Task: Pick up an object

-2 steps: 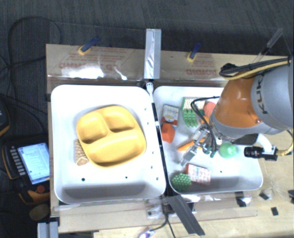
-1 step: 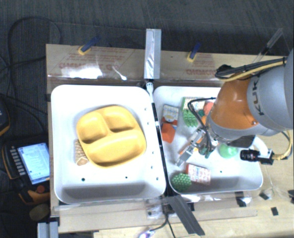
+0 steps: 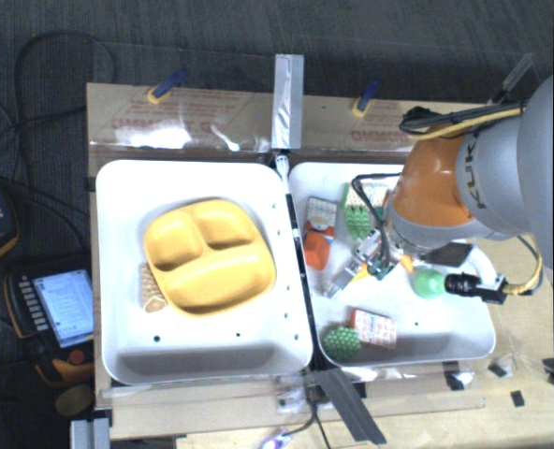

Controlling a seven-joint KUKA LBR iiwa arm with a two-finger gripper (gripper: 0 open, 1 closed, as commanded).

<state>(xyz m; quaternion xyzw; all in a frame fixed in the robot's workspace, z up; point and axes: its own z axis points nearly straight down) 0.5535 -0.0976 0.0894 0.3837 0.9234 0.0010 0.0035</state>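
Gripper (image 3: 357,267) low in the right bin (image 3: 473,344), finger state unclear; one orange block (image 3: 316,249), long axis upright in view

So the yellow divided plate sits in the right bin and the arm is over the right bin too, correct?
Not quite. The camera view shows the yellow divided plate in the left bin, not the right. The arm is indeed over the right bin.

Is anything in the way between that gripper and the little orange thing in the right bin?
Nothing visible does. The gripper hangs just right of the orange thing, with bare bin floor between them.
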